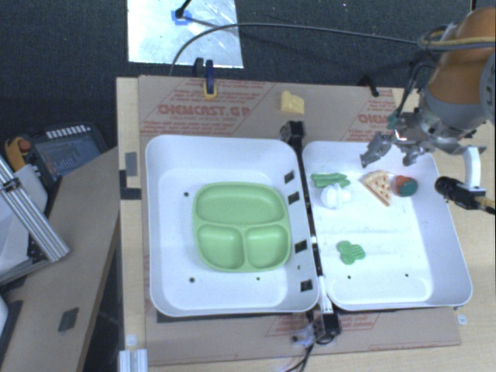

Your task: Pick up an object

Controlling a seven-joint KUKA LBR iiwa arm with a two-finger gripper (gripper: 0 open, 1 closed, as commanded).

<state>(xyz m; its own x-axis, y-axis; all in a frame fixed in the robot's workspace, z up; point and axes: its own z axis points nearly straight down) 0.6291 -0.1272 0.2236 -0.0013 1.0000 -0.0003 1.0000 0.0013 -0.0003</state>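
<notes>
Although several small things lie in the right bin [434,246], none of them sits between the jaws, which hang spread wide and bare over that bin's far edge. The gripper [391,153] is poised above the bin's far right corner region, its grey prongs splayed to either side.

Closest to it is the pizza slice [379,185], lying flat just nearer the camera than the gripper and almost directly beneath it. The slice's long axis runs at a slant, from its broad crust end near the bin's far edge toward its tip, which points at the near right corner. Touching or just beside it, toward the bin's right edge, is a red and green strawberry [405,184]. Toward the divider between the bins lie a green bean pod [329,179] and, just nearer the camera, a white egg [335,196]; these are farther from the jaws. A green broccoli piece [350,251] lies well apart, near the middle of the bin.

Most likely the pizza slice is the thing to go for: a short descent should reach it. To close across its narrow width, the jaws would probably need to straddle its slanted axis. The strawberry crowding its right side could get nudged or caught.

The left bin [167,161] holds a green divided plate [236,227].
</notes>
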